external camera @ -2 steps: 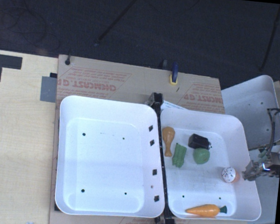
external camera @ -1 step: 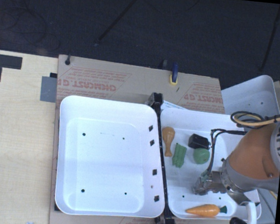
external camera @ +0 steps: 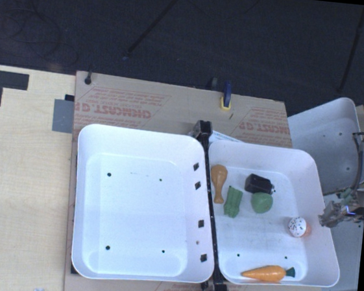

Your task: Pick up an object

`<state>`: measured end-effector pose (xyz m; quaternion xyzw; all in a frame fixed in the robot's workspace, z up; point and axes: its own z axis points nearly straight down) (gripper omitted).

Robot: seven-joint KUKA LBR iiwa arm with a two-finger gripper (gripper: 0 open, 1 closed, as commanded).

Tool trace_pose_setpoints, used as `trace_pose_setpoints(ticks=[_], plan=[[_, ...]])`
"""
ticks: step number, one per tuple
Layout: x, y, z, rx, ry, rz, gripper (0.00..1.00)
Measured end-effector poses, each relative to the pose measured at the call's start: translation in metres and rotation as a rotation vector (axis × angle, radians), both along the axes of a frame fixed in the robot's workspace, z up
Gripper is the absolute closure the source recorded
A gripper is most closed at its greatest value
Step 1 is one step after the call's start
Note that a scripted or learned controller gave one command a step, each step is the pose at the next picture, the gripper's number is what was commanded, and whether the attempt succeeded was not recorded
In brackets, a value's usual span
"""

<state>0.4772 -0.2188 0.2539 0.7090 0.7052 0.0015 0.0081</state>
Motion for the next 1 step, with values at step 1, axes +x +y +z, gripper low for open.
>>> trace_pose_setpoints(ticks=[1], plan=[[-0.0010, 0.0047, 0.0418, 0.008, 0.011, 0.007, 1.00]])
